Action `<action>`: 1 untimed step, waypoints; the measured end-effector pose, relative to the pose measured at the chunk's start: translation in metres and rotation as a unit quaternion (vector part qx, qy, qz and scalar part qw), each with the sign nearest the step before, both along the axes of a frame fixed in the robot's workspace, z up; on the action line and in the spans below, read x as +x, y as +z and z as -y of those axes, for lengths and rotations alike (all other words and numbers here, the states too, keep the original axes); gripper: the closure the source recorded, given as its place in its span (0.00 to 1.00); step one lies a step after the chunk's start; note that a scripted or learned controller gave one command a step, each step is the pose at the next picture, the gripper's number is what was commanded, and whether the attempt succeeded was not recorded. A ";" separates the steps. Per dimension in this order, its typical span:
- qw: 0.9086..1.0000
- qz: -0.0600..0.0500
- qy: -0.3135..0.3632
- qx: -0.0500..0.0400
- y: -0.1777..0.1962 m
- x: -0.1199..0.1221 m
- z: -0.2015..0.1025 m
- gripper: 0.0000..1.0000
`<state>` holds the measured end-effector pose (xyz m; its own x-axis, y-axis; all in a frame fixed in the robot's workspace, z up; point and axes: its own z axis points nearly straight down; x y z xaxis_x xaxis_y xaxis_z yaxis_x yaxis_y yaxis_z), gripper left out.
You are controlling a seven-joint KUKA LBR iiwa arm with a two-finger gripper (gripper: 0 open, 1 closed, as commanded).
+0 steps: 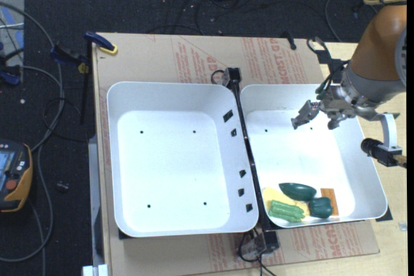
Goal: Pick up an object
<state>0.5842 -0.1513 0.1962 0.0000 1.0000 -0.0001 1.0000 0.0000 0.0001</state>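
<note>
My gripper (319,116) hovers over the far part of the right bin (294,152), its two fingers spread apart with nothing between them. Well in front of it, at the bin's near edge, lies a cluster of objects: a dark green oval piece (297,191), a light green ridged piece (285,211), a teal chunk (321,207), a yellow flat piece (273,194) and a small orange block (329,195). The gripper is far from all of them.
The left bin (171,158) sits beside the right one, parted by a black divider with clips (242,145). Both bins rest on a cardboard-covered bench (194,55). Cables and gear lie on the dark floor around it.
</note>
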 end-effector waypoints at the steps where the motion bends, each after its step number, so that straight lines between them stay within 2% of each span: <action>1: 1.000 0.002 -0.001 0.000 0.052 -0.069 0.008 0.00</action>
